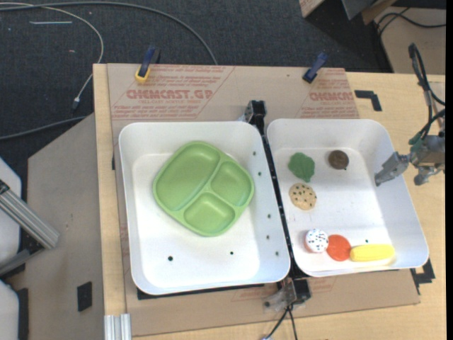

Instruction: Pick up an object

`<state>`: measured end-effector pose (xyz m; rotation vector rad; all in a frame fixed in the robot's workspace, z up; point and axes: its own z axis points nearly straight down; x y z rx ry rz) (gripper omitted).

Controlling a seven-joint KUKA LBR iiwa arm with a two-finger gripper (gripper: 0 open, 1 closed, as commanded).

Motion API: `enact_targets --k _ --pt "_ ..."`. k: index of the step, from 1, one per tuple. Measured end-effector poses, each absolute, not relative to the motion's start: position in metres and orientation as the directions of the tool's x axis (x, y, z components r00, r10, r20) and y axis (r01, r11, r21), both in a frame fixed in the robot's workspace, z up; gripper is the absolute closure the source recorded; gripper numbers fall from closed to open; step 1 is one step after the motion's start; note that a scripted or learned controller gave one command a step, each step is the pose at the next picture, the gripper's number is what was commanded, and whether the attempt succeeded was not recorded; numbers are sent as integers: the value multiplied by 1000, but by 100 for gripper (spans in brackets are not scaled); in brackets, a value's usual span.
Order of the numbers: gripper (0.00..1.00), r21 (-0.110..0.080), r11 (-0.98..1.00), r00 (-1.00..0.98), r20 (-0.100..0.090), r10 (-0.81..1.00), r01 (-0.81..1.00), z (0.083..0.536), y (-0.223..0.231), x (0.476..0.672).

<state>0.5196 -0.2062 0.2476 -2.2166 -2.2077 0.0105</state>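
- Left bin [141,261], centre-left of the frame: just a green divided plate [204,188] lying flat, well apart from everything else.
- Right bin [396,211] has the pickable stuff: green leafy piece [301,166] and brown round thing [338,159] up top, cookie [303,196] below them, then a spotted white ball [316,241], orange piece [338,247] and yellow piece [372,253] in a tight row near the bottom edge.
- Gripper [400,167] sits at the far right, over the bin's right rim, jaws spread and holding nothing.
- Looks like the approach step. Next it'd need to swing left over one item and drop; the brown one looks nearest.
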Motion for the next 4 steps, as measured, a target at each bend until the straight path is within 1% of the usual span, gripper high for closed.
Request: enact_targets --k 1,2,3,4 --pt "0 -1 0 0 1 1000 1000 254 -206 522" --pt "0 -8 0 0 4 1000 1000 193 -199 519" --pt "0 -6 0 0 4 1000 1000 150 -196 517" --pt "0 -7 0 0 4 1000 1000 87 -194 519"
